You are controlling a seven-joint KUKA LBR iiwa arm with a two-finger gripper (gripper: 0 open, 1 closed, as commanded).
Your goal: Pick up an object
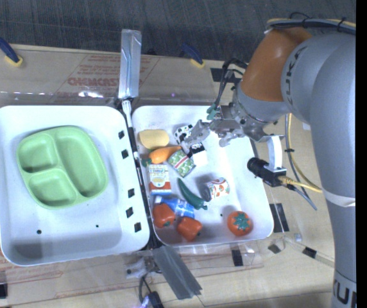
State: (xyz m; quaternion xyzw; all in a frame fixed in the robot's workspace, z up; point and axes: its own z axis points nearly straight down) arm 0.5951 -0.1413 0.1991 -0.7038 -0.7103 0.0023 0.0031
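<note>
While your gripper (199, 135) hangs over the right bin (260, 197) by the black-and-white toy (183, 133), can't tell its state.

- The two white bins (68, 236) are looking like smooth, faintly glossy plastic.
- The green divided tray (61, 164) is showing a matt plastic finish.
- The arm's grey shell (324, 108) is appearing smooth, its orange band (270, 66) shining softly.
- The bench top (55, 76) is looking like pale wood.

Tool (204, 131) fingertips blurred against the black-and-white toy (183, 133); arm (324, 108) cropped at the lower edge
</note>
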